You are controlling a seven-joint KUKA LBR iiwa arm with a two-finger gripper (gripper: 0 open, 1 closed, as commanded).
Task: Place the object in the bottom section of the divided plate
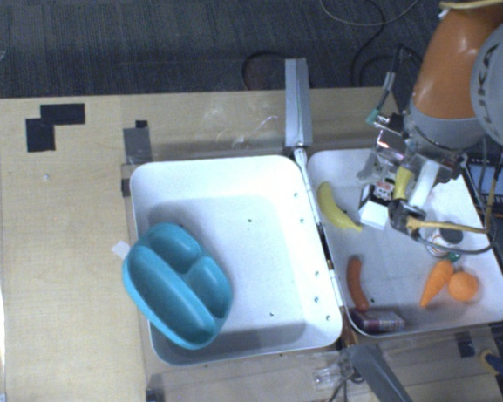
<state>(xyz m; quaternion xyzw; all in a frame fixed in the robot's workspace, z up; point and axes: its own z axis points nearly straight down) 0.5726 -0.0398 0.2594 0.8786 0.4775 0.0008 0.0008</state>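
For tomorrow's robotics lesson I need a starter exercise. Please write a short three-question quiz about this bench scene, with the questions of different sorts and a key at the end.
1. True or false: the blue divided plate lies in the right bin.
2. Which of these lies nearest the wall between the two bins? A) the orange B) the banana C) the carrot
3. Fill in the missing word: the gripper is above the ____ bin.

Key
1. False: the plate is in the left bin, with its left edge resting on that bin's rim.
2. B
3. right
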